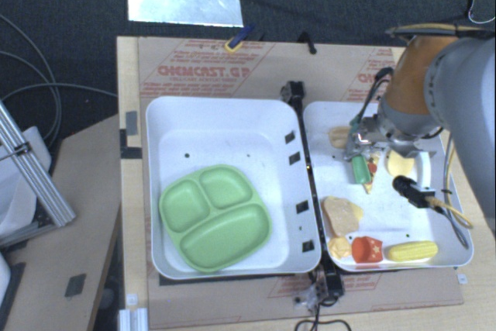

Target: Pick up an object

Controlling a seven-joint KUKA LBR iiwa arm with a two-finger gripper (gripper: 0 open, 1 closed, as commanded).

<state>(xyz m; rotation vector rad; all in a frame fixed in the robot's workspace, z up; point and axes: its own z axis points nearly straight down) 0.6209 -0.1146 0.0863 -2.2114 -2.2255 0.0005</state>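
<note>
My gripper (pixel 359 149) hangs low over the right bin (pixel 434 232), near its back left part. A small green object (pixel 361 170) lies directly under its tip, and an orange bit (pixel 369 184) sits at that object's lower end. Whether the green object is held or merely lies beneath the gripper is hidden by the wrist. A tan piece (pixel 338 137) lies just left of the gripper. A pale yellow piece (pixel 400 164) lies to its right.
Along the right bin's front lie a beige bread-like piece (pixel 341 211), a yellow round piece (pixel 339 247), a red piece (pixel 367 249) and a long yellow item (pixel 411 250). The left bin (pixel 225 128) holds a green divided plate (pixel 215 217). A black fitting (pixel 411 191) with a yellow cable juts from the wrist.
</note>
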